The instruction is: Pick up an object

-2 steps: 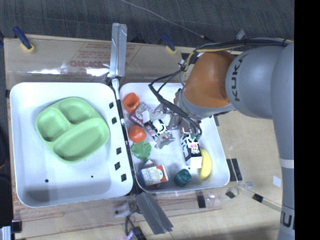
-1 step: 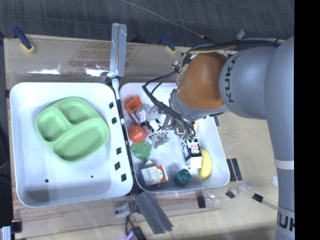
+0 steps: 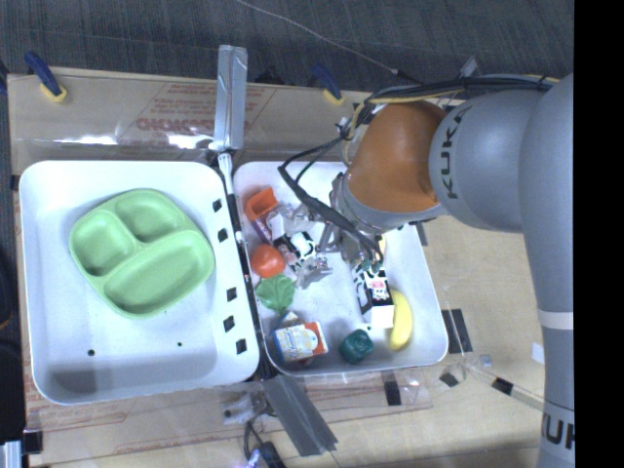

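Your arm point(image 3: 487, 154) reaches in from the right and bends down over the right bin point(image 3: 429, 291), with the orange band point(image 3: 395, 159) sitting just above the wrist and black cables looping across it. The gripper point(image 3: 317, 252) hangs low inside that bin, among the clutter at its middle-left, but you cannot tell how far the pincer is spread or whether anything sits in it: the metal parts blur together with the items beneath, and the wrist hides much of it from above. Around it you have several candidates for picking. An orange block point(image 3: 260, 204) lies at the upper left of the bin, just beside the divider; a round red-orange ball point(image 3: 267, 259) lies below it, and a leafy green piece point(image 3: 276, 292) sits just under that. A small carton with an orange label point(image 3: 298, 341) rests near the front wall, a dark teal object point(image 3: 357, 345) just to its right, and a yellow banana point(image 3: 401, 322) lies along the right side, touching a black-and-white carton point(image 3: 374, 289) above it. In the left bin point(image 3: 49, 291) a green divided plate point(image 3: 142, 250) lies flat, well apart from the gripper.
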Robot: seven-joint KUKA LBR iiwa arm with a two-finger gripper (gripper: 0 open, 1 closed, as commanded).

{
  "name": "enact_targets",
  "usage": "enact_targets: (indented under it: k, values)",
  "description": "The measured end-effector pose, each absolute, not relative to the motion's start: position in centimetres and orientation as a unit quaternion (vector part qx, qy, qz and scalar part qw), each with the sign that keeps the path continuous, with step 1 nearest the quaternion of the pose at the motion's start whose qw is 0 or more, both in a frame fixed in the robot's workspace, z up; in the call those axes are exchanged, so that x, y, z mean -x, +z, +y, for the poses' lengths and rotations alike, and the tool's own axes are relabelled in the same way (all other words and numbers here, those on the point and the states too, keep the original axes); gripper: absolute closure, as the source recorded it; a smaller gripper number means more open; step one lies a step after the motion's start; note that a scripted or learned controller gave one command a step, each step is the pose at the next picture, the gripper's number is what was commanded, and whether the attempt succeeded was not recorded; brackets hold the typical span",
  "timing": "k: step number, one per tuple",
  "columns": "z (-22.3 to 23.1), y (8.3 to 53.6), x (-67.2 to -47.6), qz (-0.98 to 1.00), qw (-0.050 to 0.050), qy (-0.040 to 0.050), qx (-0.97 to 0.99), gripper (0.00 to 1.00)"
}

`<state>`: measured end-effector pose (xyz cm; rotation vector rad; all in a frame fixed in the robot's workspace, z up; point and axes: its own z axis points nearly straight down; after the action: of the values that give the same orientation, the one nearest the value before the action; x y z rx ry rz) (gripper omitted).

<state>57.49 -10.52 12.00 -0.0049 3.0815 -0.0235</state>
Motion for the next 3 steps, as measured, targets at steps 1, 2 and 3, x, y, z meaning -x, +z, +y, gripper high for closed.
enact_targets:
  k: [1,2,3]
  values:
    - [-9.8,12.1,-59.5,0.993,0.030,-0.0107,0.116,0.00]
    - [-13.7,12.1,-61.9,0.998,0.029,-0.0032,0.061,0.00]
    - [-21.2,13.4,-59.0,0.982,0.004,-0.0031,0.191,0.00]
